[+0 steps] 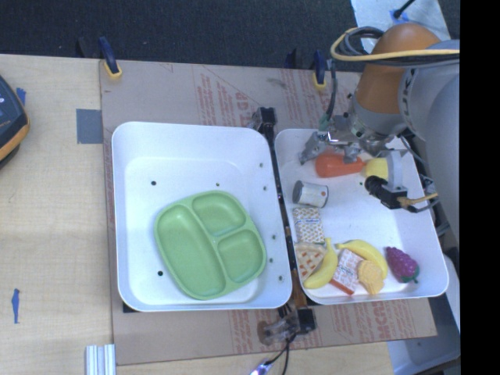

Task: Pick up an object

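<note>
We hover our gripper (337, 148) over the orange carrot toy (338, 165) at the right bin's (433, 233) far end; we cannot tell how the jaws stand. Risk: the carrot lies close to the wall, so it may skid away ungrasped.

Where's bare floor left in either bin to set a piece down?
The left bin has bare floor along its far side and left edge, around the green divided plate. The right bin is crowded along its near side with toy food; a small bare patch lies mid-bin, right of the can.
</note>
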`<action>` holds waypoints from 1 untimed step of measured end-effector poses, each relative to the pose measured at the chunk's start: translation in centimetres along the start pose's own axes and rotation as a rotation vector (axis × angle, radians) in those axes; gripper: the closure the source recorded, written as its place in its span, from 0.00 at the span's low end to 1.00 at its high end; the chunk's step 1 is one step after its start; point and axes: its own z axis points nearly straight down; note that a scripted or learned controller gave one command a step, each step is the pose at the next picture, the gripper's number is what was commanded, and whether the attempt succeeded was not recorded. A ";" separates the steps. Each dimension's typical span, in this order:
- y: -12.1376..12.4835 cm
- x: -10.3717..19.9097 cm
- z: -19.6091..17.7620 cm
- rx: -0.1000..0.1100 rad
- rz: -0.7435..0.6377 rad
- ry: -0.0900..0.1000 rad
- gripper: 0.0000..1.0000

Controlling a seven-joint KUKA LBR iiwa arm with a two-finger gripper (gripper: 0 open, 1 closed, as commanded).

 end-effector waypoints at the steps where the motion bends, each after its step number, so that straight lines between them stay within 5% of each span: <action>1: 0.2 -0.1 -1.4 -0.005 -0.002 -0.003 1.00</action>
